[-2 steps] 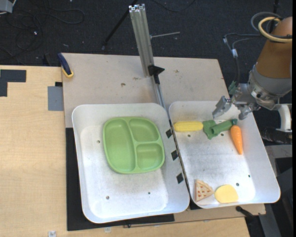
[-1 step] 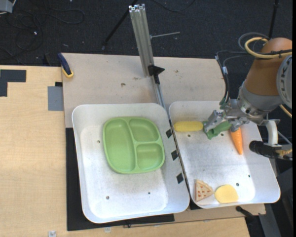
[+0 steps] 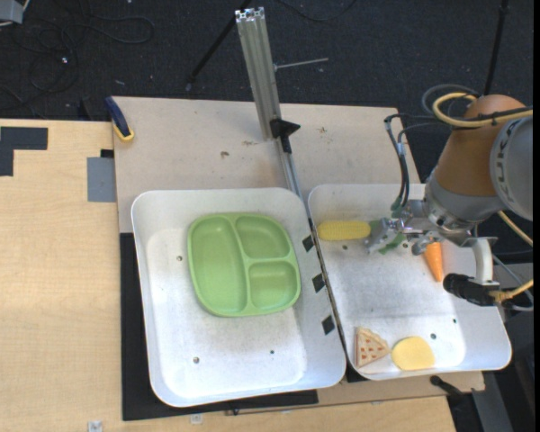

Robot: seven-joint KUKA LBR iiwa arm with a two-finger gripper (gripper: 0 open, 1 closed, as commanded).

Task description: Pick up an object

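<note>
Even overhead light, soft faint shadows, dark floor beyond, slightly soft focus

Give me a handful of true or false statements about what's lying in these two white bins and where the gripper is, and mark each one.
1. The green divided plastic plate lies in the left white bin. True.
2. The yellow oblong toy sits on the green plate. False: it lies in the right white bin, near its far left corner.
3. The triangular pizza-slice toy and the round yellow piece lie side by side near the right bin's front edge. True.
4. The gripper hovers over the left bin. False: it is over the right bin, beside the yellow oblong toy.
5. The orange carrot-like piece lies in the right bin. True.
</note>
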